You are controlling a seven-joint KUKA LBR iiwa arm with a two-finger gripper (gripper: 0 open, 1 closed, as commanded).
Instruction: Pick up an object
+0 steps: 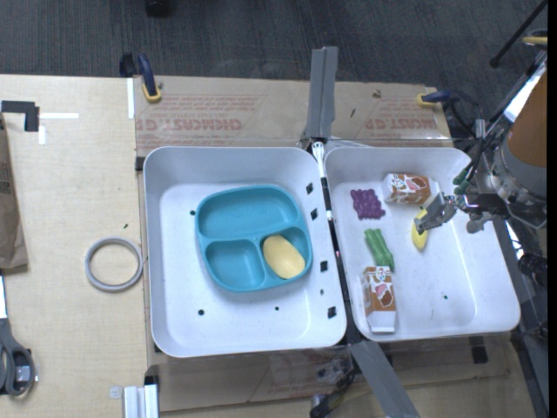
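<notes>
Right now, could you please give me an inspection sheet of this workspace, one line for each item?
Surface: wooden bench bearing two white bins; cardboard sheet behind them.
Job's things: left bin holds a blue tray with a yellow potato; right bin holds grapes, two cartons, a green pod, a yellow piece.
Clutter: tape ring, scissors, clamps.
End effector: over right bin, beside the yellow piece; grip unclear.
Cables: some at the arm's wrist.
Surroundings: dark carpet.

A pale wooden bench [70, 190] stood on dark grey carpet [261, 16]. Cardboard [226, 111] lay across it, clamped at the far edge, under even light.
</notes>
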